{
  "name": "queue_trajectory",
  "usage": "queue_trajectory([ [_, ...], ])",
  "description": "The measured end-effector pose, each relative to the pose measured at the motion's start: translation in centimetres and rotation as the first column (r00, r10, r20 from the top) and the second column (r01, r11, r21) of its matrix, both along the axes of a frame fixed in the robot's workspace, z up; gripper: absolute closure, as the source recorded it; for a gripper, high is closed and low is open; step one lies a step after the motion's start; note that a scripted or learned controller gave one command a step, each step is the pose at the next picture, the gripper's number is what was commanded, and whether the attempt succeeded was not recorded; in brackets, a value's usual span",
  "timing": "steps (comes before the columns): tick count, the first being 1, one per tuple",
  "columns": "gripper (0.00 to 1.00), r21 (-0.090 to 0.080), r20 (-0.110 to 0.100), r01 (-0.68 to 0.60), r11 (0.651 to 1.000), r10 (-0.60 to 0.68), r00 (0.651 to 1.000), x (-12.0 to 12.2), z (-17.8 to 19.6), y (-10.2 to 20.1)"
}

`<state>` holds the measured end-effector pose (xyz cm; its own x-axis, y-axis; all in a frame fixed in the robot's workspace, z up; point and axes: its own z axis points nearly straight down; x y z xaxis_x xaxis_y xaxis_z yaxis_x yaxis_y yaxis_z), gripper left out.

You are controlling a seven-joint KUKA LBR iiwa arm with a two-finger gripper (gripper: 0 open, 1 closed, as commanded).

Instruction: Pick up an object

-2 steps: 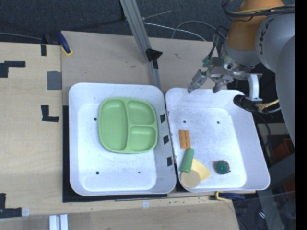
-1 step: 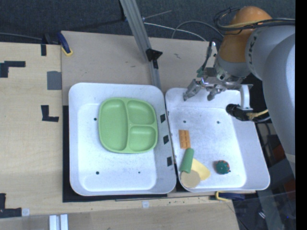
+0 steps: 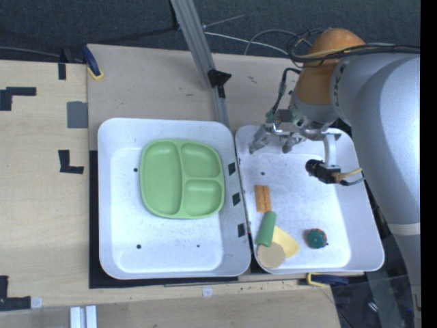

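You have two shallow white bins on the bench, side by side, both with rounded corners and a smooth plastic look. The left bin (image 3: 119, 203) holds one thing: a pale green divided plate (image 3: 182, 178), matte, rounded-square, with three compartments, one long along its 9 o'clock side and two smaller ones stacked toward 3 o'clock.

The right bin (image 3: 345, 210) holds four loose objects. One is a small orange rectangular block (image 3: 263, 198) with a ridged or wafer-like face, near the bin's 9 o'clock wall. Just below it, toward 6 o'clock, lies one green cylinder (image 3: 266, 229), smooth, tilted slightly off vertical. Its lower end rests on one pale yellow flat piece (image 3: 278, 249), rounded at one end and pointed toward 3 o'clock. Apart from these, toward 4 o'clock in the bin, sits one small round object (image 3: 316, 238), teal-green with a red patch.

You will find the gripper (image 3: 276, 141) at the 12 o'clock end of the right bin, over its upper rim, well apart from all four objects. Its dark metal fingers (image 3: 259, 141) splay out narrowly to either side, with nothing between them. Above it the orange band (image 3: 328, 63) caps the grey arm (image 3: 386, 135), which enters from 3 o'clock.
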<state>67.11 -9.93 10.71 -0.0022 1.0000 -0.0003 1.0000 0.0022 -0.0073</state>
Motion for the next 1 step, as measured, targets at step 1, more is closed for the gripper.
queue_trajectory([
  [1,1.0,0.0,0.005,-0.001,1.0,0.001,1.0,0.16,1.42,0.02],
])
